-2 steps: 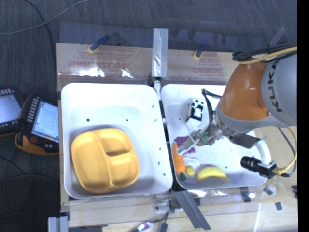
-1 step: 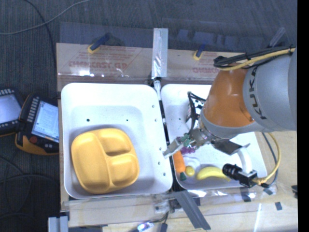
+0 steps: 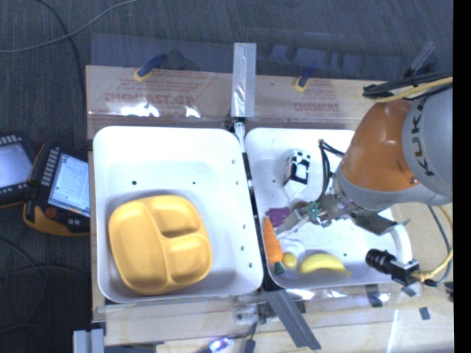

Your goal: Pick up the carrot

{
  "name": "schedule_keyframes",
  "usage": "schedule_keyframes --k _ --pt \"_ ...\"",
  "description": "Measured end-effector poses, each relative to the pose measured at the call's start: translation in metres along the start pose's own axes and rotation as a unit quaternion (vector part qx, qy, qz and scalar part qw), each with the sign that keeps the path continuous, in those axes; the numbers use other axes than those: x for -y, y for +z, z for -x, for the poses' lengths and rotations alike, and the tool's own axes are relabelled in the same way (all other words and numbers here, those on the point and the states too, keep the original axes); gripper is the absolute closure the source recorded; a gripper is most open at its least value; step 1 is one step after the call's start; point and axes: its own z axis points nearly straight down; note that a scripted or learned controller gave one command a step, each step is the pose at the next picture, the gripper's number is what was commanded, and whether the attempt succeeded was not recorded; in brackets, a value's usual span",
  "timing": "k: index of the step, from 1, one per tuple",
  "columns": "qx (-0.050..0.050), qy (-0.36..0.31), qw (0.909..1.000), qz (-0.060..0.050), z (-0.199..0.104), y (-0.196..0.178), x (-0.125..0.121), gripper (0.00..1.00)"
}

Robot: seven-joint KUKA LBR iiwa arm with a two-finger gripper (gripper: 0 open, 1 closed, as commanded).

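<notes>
Carrot (image 3: pixel 272 244) lies in right bin (image 3: pixel 346 138) above dark carpet (image 3: pixel 88 13); pincer (image 3: pixel 294 219) grip probably indiscernible.

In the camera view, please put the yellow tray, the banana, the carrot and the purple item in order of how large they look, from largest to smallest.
1. yellow tray, by far the largest
2. banana and carrot: they look alike in length, so I do not rank them
3. purple item, the smallest, though the gripper partly hides it
</notes>
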Motion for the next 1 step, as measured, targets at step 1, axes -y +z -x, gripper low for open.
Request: schedule_keyframes --k 1 --pt "0.0 0.001 1.0 -0.001 -0.0001 -0.0068 -0.0007 1.0"
